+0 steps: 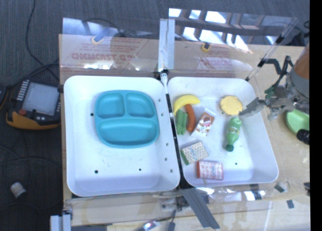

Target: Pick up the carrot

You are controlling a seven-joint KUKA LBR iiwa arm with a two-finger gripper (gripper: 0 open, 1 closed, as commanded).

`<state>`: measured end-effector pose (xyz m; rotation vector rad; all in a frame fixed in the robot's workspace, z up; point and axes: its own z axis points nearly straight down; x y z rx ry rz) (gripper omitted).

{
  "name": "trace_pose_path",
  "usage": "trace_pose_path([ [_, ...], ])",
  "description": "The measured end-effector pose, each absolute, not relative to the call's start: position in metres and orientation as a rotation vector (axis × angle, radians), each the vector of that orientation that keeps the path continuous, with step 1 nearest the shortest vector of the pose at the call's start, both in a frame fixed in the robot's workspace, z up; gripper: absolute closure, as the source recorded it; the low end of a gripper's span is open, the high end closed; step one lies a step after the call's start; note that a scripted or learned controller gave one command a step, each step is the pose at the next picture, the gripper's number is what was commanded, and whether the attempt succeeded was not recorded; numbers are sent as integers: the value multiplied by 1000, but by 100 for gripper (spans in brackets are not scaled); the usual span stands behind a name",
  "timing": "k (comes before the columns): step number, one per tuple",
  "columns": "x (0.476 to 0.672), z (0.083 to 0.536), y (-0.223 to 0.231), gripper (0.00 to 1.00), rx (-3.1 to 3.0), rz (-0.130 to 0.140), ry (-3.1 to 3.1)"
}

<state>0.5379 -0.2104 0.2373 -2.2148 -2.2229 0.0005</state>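
The carrot is seen lying in the right bin, between a banana and a green vegetable. The gripper is seen well apart, at the bin's right rim; whether it is spread cannot be told.

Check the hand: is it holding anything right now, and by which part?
Nothing is held. The hand sits at the right bin's right rim with nothing between its fingers. The carrot lies untouched near the bin's left side, beside the banana.
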Motion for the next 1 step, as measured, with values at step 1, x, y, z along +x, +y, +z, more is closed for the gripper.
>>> trace_pose_path([
  [1, 508, 193, -224, 0, -2201, 5, -2240],
])
